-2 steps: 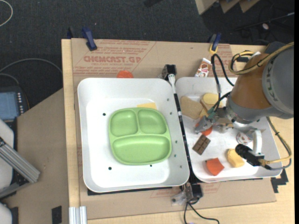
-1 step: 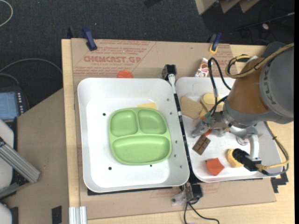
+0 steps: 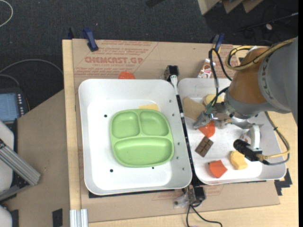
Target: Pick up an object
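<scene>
Camera view, fixed overhead: grey arm w/ orange band (image 3: 255, 86) reaches in from the right over the right white bin (image 3: 199, 86). Two-finger gripper (image 3: 207, 120) sits low at the bin's left-centre, right over a small orange-red chunk (image 3: 207, 128). Chunk is partly covered by the fingers, shape hard to make out; can't tell if the fingers are spread or pinched on it. Nearby: brown chocolate-like block (image 3: 204, 147), red-orange wedge (image 3: 217, 169), yellow lump (image 3: 238, 160). Left white bin (image 3: 94, 98) carries a green three-section plastic plate (image 3: 141, 138).
</scene>
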### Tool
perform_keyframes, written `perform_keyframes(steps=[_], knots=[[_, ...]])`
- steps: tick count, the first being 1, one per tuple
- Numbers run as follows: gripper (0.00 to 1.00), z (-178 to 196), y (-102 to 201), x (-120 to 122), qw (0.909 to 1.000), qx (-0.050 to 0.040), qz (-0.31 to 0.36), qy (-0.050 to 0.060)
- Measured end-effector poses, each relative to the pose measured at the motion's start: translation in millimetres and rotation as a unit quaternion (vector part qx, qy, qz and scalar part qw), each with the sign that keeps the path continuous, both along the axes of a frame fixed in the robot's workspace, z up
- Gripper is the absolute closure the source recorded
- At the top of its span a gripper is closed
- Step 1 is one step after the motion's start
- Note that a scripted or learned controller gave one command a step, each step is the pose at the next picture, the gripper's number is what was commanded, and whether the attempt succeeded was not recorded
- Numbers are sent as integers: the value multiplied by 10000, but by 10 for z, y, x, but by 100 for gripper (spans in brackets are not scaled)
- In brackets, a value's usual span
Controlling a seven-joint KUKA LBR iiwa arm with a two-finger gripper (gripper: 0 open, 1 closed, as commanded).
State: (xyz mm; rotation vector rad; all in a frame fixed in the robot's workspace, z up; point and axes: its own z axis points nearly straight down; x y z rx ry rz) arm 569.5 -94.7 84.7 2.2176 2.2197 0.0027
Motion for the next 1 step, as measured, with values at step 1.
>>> perform_keyframes(steps=[1], knots=[[100, 103, -2, -9, 10000, -1, -10, -5]])
